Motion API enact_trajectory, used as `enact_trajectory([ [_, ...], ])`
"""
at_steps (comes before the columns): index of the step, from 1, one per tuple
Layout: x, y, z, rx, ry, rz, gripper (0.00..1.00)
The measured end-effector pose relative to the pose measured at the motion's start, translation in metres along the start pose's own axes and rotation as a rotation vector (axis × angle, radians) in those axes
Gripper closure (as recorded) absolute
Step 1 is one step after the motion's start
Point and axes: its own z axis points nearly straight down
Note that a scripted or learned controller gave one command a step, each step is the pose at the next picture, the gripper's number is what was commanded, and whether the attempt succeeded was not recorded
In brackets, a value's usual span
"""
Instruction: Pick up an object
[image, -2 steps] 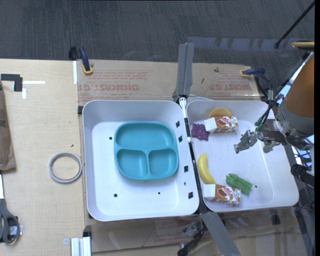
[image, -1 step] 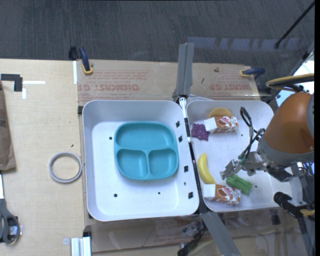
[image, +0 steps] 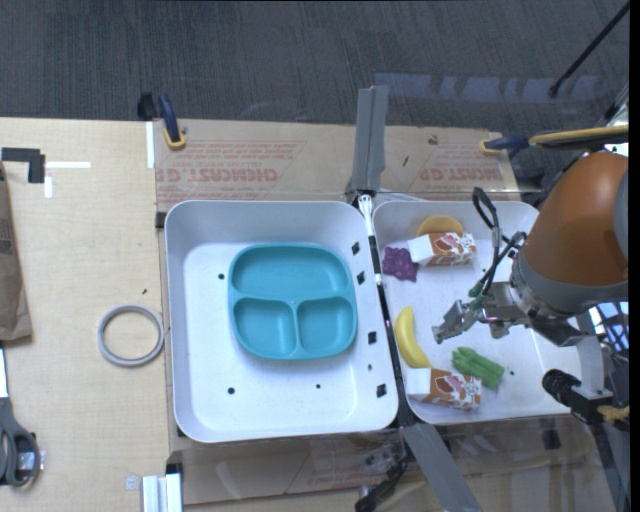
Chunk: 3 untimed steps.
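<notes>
End effector (image: 455, 322): low in right bin, fingers apart, holding nothing.
Nearest things: banana (image: 408, 338), green bean (image: 478, 364).
Advice: center over one thing, descend straight, then close.

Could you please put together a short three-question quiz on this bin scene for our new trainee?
1. True or false: the teal divided plate lies in the left bin.
2. Which item lies nearest the divider in the right bin? A) banana B) green vegetable C) purple item
3. How many snack cartons lie in the right bin?

Key: 1 true; 2 A; 3 two.
</notes>
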Motion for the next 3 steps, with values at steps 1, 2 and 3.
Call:
enact_trajectory([
  [1,-0.082,-0.005,0.1,0.001,0.001,-0.04,0.0],
  [2,-0.006,0.0,0.0,0.0,0.0,0.051,0.0],
  [3,-0.08,-0.004,-0.07,0.0,-0.001,0.04,0.0],
])
